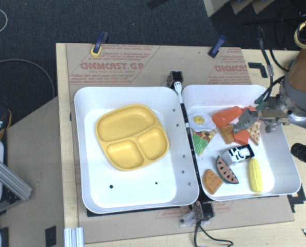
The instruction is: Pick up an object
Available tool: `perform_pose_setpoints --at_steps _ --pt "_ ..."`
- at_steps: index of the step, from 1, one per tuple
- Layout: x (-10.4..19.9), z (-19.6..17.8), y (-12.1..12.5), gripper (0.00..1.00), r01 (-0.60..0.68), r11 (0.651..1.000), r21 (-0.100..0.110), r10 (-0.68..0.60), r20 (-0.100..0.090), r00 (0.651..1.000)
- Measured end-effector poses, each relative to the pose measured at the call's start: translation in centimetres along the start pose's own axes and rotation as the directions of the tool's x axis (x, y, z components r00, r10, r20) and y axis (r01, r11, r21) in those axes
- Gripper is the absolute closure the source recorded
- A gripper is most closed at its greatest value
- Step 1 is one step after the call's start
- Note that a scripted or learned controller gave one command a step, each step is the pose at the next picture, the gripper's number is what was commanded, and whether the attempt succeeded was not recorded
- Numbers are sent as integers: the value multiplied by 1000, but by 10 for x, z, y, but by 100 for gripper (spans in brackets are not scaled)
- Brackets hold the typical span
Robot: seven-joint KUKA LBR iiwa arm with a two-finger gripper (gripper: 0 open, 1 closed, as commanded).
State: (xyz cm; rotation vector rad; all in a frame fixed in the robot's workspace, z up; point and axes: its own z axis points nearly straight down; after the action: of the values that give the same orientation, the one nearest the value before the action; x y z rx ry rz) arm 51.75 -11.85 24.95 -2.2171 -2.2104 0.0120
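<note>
The camera view looks down on a worktop [142, 60] carrying two shallow white bins side by side. The left bin [91, 189] holds one thing, a yellow plate [132, 136] with three compartments, lying flat near the bin's middle. The right bin [282, 158] holds the toy food, nine pieces as far as can be counted: one fried egg [199, 120] near the bin's upper left, one orange-red piece [226, 116] just right of it, one green leafy piece [200, 142] below the egg, one tan bread-like piece [227, 133] touching the orange-red one, one pizza slice [254, 133] to its right, one black-and-white piece [240, 153] in the middle, one watermelon slice [226, 170] below that, one round waffle-like cookie [211, 180] touching the watermelon at the lower left, and one corn cob [255, 174] standing lengthwise at the lower right. The arm reaches in from the right, and its tool [247, 121] hangs low over the cluster of the orange-red piece, the bread-like piece and the pizza slice, with a small red piece [241, 137] just under it. Whether its fingers are apart or together cannot be told, nor whether anything is between them. Two blue clamps [98, 43] grip the worktop's far edge.
</note>
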Motion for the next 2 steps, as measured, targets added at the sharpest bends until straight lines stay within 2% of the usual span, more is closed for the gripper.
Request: perform_pose_setpoints --at_steps 1,2 --pt "0 -6 2 0 3 1000 -13 -3 2 1000" --pt "1 45 13 0 3 1000 -7 -3 0 1000"
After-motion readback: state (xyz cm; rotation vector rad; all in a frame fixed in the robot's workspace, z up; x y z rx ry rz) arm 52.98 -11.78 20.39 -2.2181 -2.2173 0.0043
